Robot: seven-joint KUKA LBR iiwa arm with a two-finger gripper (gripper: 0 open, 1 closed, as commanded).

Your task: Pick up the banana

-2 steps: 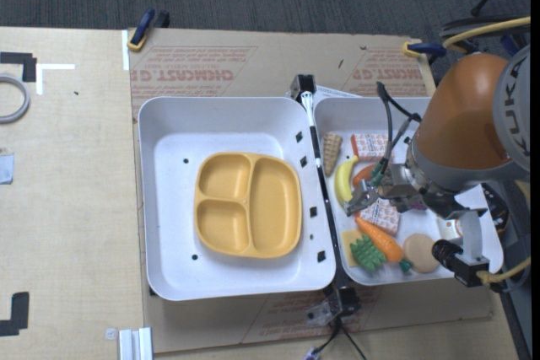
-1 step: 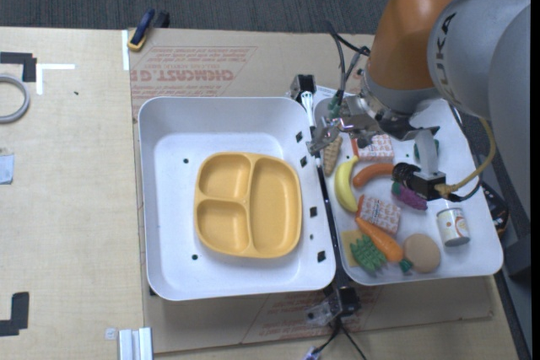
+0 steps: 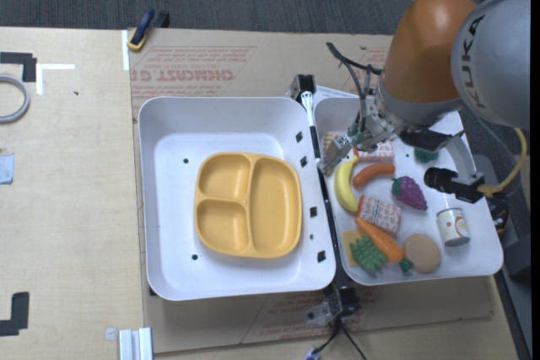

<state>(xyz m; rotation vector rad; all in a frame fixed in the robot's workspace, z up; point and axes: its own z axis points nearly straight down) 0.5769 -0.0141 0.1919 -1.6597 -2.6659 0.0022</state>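
The banana (image 3: 344, 185) lies in the right bin (image 3: 481, 261) by its left wall, long axis running near to far. The pincer (image 3: 339, 149) hovers just above its far end; its opening cannot be told.

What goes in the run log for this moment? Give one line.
gripper: over right bin, just above banana | banana: lying in bin, not lifted | yellow tray: left bin

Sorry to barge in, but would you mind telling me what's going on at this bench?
The KUKA arm has its end effector low in the right bin, just above the banana, which lies on the bin floor among other toy food. The left bin holds a yellow divided plate.
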